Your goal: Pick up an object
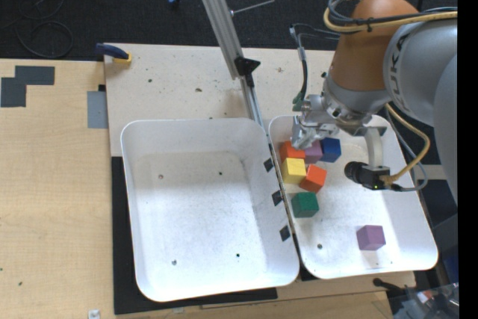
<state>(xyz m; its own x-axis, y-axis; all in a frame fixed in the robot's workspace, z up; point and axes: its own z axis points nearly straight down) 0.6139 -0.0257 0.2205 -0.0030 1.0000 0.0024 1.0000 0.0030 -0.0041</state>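
Arm: the grey arm [407,63] with its orange band reached in from the right and hung over the far-left part of the right bin [403,254].
Gripper: the gripper [308,137] pointed down at the cluster of blocks; whether it was released or clenched could not be told, and no block showed between its tips.
Cluster: orange block [290,151], yellow block [295,167], a second orange block [314,177] and green block [305,204] lay bunched by the bin's left wall, running roughly from far to near.
Orientation: the blocks were cubes with no clear long axis; the second orange block sat turned at an angle to the yellow one it touched.
Behind the gripper: a small purple block [314,152] and a blue block [330,149], close together.
Apart: a larger purple block [370,237] sat alone near the bin's near-right corner.
In the way: the left wall, with black clips [277,197], stood just beside the cluster.
Left bin: the left bin [142,235] lay alongside.
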